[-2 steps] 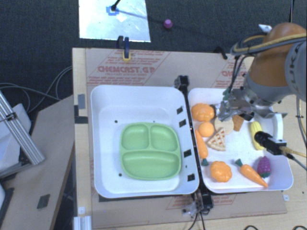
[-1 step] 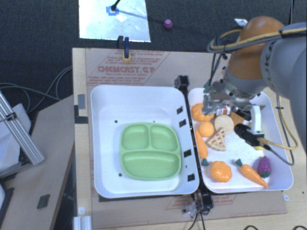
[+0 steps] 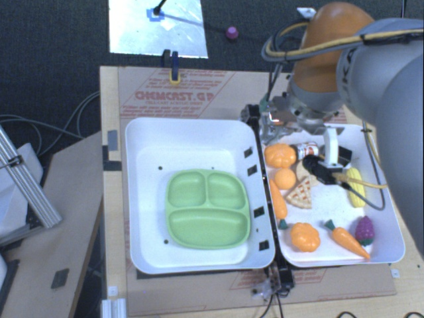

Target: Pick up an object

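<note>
Two shallow white bins sit side by side on the counter point(image 3: 199, 93). The left bin point(image 3: 142, 177) holds a pale green divided plastic plate point(image 3: 207, 208). The right bin point(image 3: 392, 244) holds toy food: an orange plastic pumpkin point(image 3: 279, 155), a small orange ball point(image 3: 285, 178), a tan pizza wedge point(image 3: 299, 194), an orange carrot point(image 3: 346, 238) and a purple grape bunch point(image 3: 364, 229). The gripper point(image 3: 275, 126) hangs over the right bin's far left corner, near the pumpkin. I cannot tell whether it is spread or closed.
</note>
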